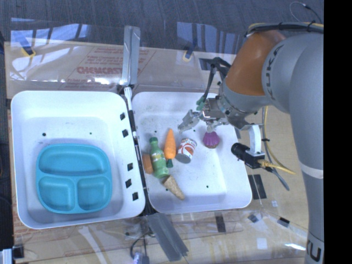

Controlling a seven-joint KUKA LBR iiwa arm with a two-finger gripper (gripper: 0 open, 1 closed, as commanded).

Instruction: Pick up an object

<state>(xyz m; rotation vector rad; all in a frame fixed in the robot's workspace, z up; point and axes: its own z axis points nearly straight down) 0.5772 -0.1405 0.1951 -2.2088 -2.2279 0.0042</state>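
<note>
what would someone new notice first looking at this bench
Likely the big grey arm with its orange band reaching in from the right, its gripper above the right bin. Next the blue divided tray in the left bin, then the toy food cluster: carrot, green bottle, purple piece.

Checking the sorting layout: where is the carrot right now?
The carrot lies in the right bin, left of centre, between the green bottle and the small can.

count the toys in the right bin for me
6, maybe more hidden: carrot, can, purple toy, green bottle, cone, orange piece by the left wall.
</note>
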